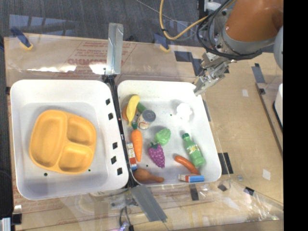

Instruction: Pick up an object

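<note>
Above the far right corner of the right bin (208, 129), the tool (206, 82) is seen hanging at a slant from the grey arm (250, 18); whether it is apart or together cannot be told from this view, and nothing is seen between its tips. Nearest to it, inside the right bin, a white object (184, 110) is noted near the far right wall. Further in, a green bottle (193, 150) with a yellow label is found lying toward the right wall, with a green vegetable (163, 136) and purple grapes (157, 155) near the middle. A banana (131, 107), a small can (147, 116) and a carrot (137, 144) are ranged along the left wall. At the near wall a brown drumstick (147, 177), a red sausage (185, 163) and a small flat box (191, 178) are recorded. In the left bin (24, 100), a yellow divided tray (62, 141) is seen lying flat. Both bins are carried side by side on the table (240, 129).
</note>
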### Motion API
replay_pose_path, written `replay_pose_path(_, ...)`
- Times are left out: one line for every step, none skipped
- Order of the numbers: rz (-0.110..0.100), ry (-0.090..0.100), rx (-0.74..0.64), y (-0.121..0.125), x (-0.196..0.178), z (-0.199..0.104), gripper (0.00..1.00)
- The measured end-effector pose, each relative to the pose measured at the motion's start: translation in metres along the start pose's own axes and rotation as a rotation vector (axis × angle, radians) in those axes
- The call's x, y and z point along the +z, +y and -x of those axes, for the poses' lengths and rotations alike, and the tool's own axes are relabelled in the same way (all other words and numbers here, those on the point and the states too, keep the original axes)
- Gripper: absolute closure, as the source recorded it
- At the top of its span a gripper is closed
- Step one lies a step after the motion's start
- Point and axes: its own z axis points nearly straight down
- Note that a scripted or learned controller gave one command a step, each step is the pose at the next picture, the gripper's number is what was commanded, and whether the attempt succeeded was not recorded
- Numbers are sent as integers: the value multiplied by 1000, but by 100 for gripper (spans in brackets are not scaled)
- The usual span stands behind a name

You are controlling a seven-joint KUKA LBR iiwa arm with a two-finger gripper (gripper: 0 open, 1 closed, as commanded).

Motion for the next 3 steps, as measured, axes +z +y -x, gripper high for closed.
replay_pose_path(8, -4, -166, -23, 42, 98, 100)
replay_pose_path(-1, 4, -336, 21, -33, 38, 100)
replay_pose_path(-2, 1, -698, 7, -25, 10, 100)
